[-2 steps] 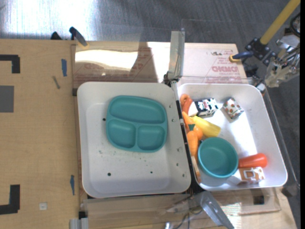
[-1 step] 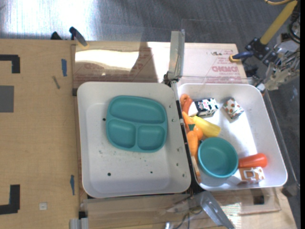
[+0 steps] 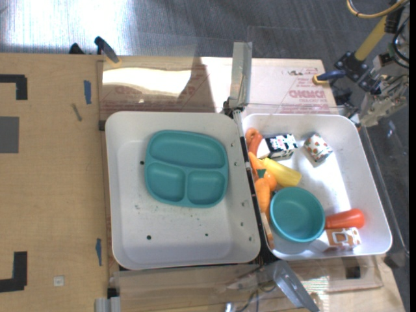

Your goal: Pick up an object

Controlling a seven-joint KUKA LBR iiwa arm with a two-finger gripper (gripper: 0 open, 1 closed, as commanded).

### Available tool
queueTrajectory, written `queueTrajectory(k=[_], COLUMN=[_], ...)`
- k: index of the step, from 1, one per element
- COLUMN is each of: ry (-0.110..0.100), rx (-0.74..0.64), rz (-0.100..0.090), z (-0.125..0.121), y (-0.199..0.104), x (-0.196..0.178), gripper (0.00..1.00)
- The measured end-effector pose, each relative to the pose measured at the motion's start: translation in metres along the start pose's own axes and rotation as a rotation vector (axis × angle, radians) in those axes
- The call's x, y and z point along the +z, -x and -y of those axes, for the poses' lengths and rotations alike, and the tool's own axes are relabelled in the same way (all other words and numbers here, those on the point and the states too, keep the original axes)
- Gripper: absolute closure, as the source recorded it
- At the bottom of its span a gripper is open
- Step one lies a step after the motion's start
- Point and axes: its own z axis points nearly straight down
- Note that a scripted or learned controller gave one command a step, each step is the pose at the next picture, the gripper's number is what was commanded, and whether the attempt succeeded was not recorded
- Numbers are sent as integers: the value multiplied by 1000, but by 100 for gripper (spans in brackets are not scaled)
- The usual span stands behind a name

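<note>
One camera sits fixed above the tabletop (image 3: 45,174), looking down at a slant. It is far enough back to take in both white bins whole: the left bin (image 3: 123,239) lies near the middle of the view, the right bin (image 3: 374,194) toward the right edge. Cardboard fills the left side, and grey floor (image 3: 260,5) runs across the top.

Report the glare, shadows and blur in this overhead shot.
Camera view: strong glare washes the clear panel behind the left bin; soft shadow sits beside the teal bowl; the gripper at the upper right looks cluttered and indistinct; the bins read fairly sharp.
</note>
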Motion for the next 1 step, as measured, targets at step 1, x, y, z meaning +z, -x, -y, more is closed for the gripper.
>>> queueTrajectory(k=[1], ry=[0], rx=[-148], rz=[-1], z=[-15], y=[-2], x=[-5], gripper=[100])
